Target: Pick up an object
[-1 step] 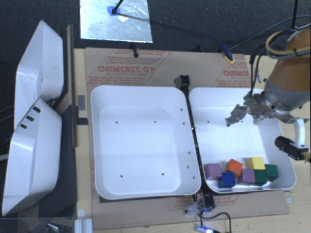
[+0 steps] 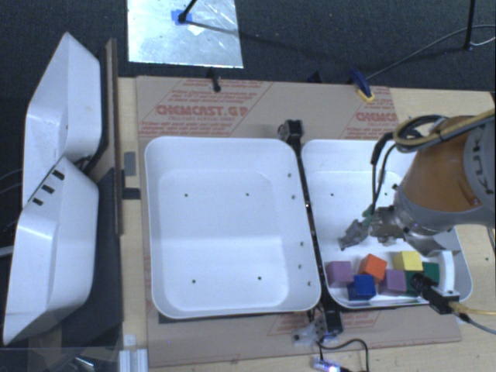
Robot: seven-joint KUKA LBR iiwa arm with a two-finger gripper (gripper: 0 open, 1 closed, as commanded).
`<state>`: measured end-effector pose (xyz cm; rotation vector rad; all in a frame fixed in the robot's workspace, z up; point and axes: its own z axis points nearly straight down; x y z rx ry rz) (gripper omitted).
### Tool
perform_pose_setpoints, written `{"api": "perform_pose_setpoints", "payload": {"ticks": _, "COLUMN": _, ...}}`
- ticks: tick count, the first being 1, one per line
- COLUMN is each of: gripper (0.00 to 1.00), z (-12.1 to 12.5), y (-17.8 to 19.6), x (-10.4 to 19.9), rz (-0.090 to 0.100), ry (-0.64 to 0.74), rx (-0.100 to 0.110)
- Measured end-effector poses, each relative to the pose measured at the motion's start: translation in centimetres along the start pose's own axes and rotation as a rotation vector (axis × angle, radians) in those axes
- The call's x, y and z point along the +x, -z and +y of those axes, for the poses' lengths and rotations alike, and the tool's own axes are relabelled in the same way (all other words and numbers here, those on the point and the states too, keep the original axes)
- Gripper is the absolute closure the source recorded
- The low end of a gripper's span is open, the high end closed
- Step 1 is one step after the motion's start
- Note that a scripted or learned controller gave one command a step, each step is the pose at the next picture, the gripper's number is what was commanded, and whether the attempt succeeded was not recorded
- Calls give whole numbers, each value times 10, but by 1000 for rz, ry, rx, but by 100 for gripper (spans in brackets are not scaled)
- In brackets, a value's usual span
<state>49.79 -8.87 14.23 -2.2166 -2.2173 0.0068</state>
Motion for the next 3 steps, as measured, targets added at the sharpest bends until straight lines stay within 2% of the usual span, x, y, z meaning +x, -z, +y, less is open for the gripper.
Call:
{"api": "perform_pose_setpoints", "payload": {"ticks": 1, "gripper": 100, "z": 3, "y": 14, "x": -1, "rz": -2, "ry": 0, "rx": -10}}
{"api": "perform_pose_setpoints", "payload": {"ticks": 2, "gripper": 100, "z": 43, "y": 119, "x": -86, "rz": -5, "ry": -5, "rx": -17}}
{"api": "perform_pose_setpoints", "payload": {"ticks": 3, "gripper": 100, "z": 30, "y": 69, "x": -88, "rz": -1, "ry": -1, "rx": -4}}
